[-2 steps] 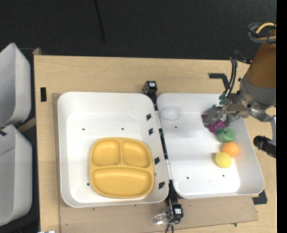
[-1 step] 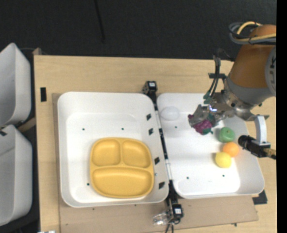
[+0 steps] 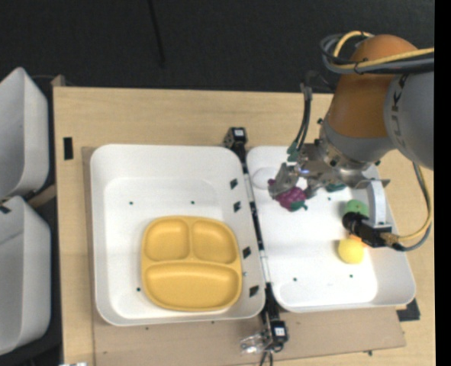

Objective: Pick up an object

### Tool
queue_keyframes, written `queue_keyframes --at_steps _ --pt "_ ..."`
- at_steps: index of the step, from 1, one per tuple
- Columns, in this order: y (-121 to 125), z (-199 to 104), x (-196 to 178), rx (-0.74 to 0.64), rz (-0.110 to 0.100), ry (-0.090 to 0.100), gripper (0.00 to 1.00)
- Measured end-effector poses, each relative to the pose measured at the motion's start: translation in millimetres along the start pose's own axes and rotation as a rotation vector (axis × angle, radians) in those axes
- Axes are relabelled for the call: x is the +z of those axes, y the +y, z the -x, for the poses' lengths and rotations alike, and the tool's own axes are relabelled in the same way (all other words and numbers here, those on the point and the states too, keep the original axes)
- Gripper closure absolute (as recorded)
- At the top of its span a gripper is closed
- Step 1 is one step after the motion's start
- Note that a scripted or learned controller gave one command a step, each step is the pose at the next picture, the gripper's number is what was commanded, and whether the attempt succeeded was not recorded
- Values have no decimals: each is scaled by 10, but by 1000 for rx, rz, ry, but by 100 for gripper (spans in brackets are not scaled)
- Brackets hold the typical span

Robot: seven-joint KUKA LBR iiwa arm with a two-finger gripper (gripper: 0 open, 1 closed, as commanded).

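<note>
My gripper (image 3: 292, 189) hangs over the back left part of the right bin (image 3: 317, 280). A small purple object with a green bit (image 3: 291, 199) sits between its fingertips (image 3: 281, 181), and the gripper is shut on it. A green object (image 3: 355, 207) lies to the right, partly behind the gripper's black cable. A yellow ball-like object (image 3: 351, 251) rests on the bin floor at the right.
The left bin (image 3: 111, 204) holds a yellow divided plate (image 3: 191, 263) toward its front. The ridge between the two bins (image 3: 254, 227) runs just left of the gripper. The grey arm with its orange band (image 3: 366, 90) covers the right bin's back right corner.
</note>
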State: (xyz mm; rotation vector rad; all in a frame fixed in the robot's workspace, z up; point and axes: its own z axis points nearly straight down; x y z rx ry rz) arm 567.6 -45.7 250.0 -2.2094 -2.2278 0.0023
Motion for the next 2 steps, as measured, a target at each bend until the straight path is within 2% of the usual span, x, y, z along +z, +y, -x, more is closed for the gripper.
queue_keyframes --at_steps 1,2 --pt "55 -454 -21 1 2 -1 100" --pt "116 -981 149 1 -1 -2 100"
